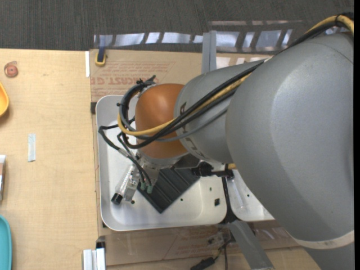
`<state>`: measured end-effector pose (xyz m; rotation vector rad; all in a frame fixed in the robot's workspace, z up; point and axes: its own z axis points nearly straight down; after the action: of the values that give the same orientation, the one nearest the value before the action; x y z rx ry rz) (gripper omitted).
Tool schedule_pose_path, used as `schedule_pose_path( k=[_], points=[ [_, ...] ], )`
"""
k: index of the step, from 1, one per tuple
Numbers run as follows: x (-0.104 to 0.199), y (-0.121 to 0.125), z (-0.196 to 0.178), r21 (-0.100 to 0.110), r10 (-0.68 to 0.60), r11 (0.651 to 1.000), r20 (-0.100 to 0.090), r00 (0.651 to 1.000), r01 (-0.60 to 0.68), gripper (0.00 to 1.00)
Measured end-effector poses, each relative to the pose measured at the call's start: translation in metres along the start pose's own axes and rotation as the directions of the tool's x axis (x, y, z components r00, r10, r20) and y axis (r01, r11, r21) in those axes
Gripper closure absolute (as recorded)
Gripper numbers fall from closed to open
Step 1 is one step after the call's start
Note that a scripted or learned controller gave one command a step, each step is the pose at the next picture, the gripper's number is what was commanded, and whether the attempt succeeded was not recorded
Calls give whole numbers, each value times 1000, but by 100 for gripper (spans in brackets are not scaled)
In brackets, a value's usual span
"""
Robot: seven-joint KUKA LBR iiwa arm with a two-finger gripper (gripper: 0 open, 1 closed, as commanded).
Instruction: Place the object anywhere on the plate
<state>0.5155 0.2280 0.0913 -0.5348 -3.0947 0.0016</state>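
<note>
My gripper (pixel 125 188) reaches down into the left white bin (pixel 169 218), near its left wall and low over the bin floor. The orange band (pixel 160 120) of the wrist and the grey arm (pixel 281 134) cover most of the bin's inside. A dark flat block (pixel 171 187) of the gripper's body sits just right of the tip. No object shows at the gripper's tip. Whatever lies under the arm is hidden.
The second white bin (pixel 247 204) peeks out beneath the arm at right. On the wooden bench at left lie a small grey strip (pixel 32 148), an orange item (pixel 2 103) and a teal item (pixel 3 243) at the frame's edge. Black and yellow cables (pixel 129 128) loop around the wrist.
</note>
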Motion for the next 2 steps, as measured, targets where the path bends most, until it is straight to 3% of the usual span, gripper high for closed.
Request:
schedule_pose_path(
  k=[1,2],
  points=[
    [-6,-10,-8,14,12,1000,4,1000,-12,100],
    [28,-9,-312,-1,-81,997,3,997,81,100]
  ],
)
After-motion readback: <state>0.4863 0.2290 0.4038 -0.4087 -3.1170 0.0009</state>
